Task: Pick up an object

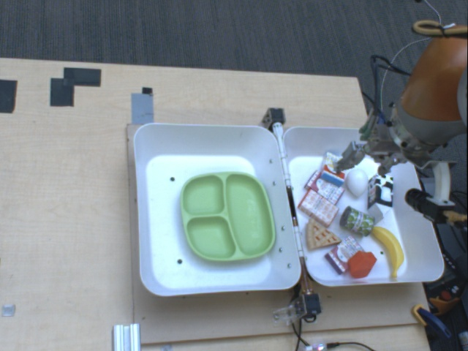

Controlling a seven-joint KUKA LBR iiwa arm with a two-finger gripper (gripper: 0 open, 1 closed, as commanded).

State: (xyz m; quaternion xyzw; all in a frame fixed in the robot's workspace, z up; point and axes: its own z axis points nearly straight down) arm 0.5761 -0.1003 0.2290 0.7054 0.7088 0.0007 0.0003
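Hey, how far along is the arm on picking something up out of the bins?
Early stage. Done: the gripper has reached the right bin, low near the white egg. In hand: nothing visibly held. Left: grasping and lifting. The banana, waffle and red piece lie in that bin; the green tray sits in the left bin.

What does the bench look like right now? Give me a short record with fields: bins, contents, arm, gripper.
left bin: holds a green divided plate
right bin: holds a banana, a white egg-shaped item, a waffle-like wedge, a green can, a red item, and small printed packets
arm: reaches in from the right, over the right bin's far end
gripper: near the white egg-shaped item; grasp not confirmed
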